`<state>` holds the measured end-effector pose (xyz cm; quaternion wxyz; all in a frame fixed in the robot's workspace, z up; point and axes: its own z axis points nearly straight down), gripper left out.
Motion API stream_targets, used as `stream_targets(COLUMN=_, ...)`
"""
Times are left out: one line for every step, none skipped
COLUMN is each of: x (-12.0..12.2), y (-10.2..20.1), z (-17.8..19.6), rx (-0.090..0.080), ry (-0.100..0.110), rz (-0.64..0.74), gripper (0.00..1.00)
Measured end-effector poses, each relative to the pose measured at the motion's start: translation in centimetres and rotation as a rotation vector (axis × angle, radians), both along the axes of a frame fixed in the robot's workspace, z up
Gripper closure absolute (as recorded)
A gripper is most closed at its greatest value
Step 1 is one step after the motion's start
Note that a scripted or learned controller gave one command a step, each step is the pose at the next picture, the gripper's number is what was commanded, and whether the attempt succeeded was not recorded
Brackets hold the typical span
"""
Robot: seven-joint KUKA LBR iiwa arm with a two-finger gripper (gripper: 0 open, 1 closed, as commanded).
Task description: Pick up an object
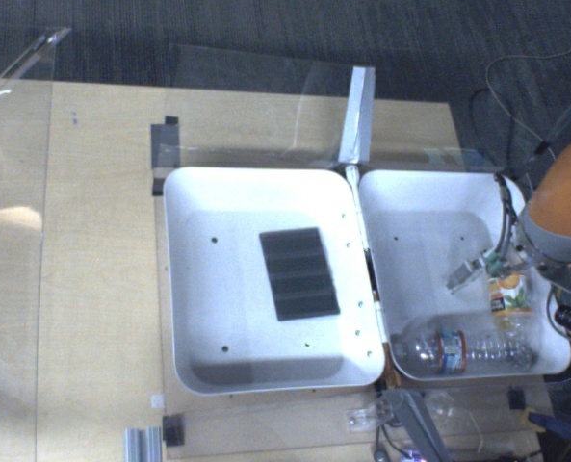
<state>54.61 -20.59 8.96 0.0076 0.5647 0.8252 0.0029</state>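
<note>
A: What is sitting in the bins right now?

B: I am looking at the right bin (pixel 429 195), in the right half of the frame; a clear plastic bottle (pixel 466 351) with a blue and red label is lying on its side along the bin's lower wall, cap end pointing right; just above its right end a small orange and green carton (pixel 508 295) is standing near the bin's right wall.

A: And the gripper?

B: The gripper (pixel 468 273) is hanging low in the right bin, left of the carton and above the bottle; I cannot tell whether it is spread or pressed together; nothing is showing between its tips; the arm (pixel 562 205) is coming in from the right edge, its orange band bulging over the bin's right rim, with black cables trailing beside it.

A: The other bin?

B: The left bin (pixel 198 258), in the middle of the frame, is holding a dark ribbed rectangular pad (pixel 298 272) lying flat near its centre, slightly tilted; both bins are resting side by side on the pale wooden bench (pixel 83 287).
</note>
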Motion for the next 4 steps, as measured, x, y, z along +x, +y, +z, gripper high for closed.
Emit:
stream_targets(x=0.0, y=0.0, z=0.0, rx=0.0, ry=0.0, rz=0.0, gripper=0.0)
stream_targets(x=2.6, y=0.1, z=2.2, rx=0.007, ry=0.009, rz=-0.399, gripper=0.0)
stream_targets(x=1.6, y=0.2, z=1.2, rx=0.006, ry=0.009, rz=-0.343, gripper=0.0)
stream_targets(x=2.4, y=0.2, z=0.1, rx=0.005, ry=0.008, rz=-0.292, gripper=0.0)
